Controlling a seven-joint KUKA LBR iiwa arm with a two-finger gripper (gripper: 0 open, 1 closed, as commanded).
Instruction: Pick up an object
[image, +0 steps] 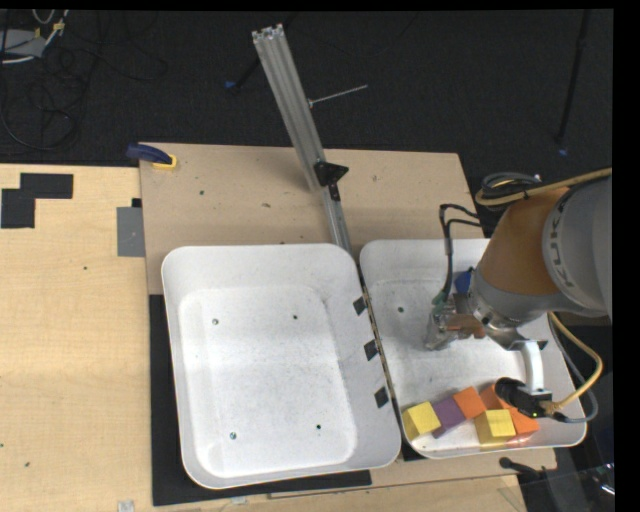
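**Reaching Down Into the Right Bin, Blocks Not Yet Touched**

Poised low over the middle of the right bin (400, 270), gripper (443, 336) hanging above bare white floor; too small and shadowed to tell whether the claw stands apart or together; nothing visible between its tips. Clustered at the near edge of that same bin, well apart from the gripper: a yellow block (421, 418), a purple block (449, 416) just beside it, an orange block (470, 404) touching the purple one, a second yellow block (495, 427) further right, with more orange behind it partly hidden by a cable. Left bin (175, 270) alongside, no part in this step.

Judged as the approach stage, no pick yet made. Best done by shifting toward the near edge before descending; choosing the outermost yellow block, freest on its left side; lining the claw across its flat faces rather than its corners; coming down straight to avoid nudging neighbours; keeping clear of the bin wall and the trailing cable.
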